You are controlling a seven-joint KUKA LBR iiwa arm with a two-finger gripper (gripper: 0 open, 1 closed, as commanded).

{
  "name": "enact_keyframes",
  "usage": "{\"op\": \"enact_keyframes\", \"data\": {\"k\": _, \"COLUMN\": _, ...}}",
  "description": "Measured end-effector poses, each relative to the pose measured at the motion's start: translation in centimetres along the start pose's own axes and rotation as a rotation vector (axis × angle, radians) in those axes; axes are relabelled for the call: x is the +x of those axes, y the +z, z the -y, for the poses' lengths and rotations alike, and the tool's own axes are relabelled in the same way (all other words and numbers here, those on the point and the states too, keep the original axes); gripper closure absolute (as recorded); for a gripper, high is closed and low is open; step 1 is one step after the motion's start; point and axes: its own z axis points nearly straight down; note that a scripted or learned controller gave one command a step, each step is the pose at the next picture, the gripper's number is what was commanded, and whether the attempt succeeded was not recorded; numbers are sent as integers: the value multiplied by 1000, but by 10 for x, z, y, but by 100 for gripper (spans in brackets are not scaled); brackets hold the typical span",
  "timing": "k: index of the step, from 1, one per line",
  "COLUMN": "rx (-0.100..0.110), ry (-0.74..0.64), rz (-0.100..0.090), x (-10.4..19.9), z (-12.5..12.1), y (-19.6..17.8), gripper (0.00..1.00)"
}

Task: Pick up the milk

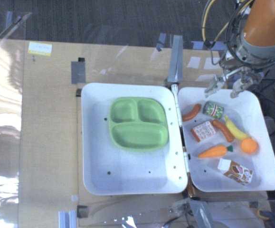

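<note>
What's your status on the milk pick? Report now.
End effector open, above right bin's far edge, holding nothing. Milk carton lying near bin's front, untouched. Carrot and orange lie between, not touching it.

Green tray (138, 124) in left bin (94, 175); carrot (213, 151), banana (235, 129) right.

The arm (265, 20) runs off the top and right edges, its upper links out of frame; the print on the milk (235, 170) carton is too small to read; likewise the label on the small can (213, 109).
</note>
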Motion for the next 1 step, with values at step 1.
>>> {"op": "enact_keyframes", "data": {"k": 1, "rx": 19, "ry": -320, "rz": -9, "x": 2, "z": -11, "y": 117, "gripper": 0}}
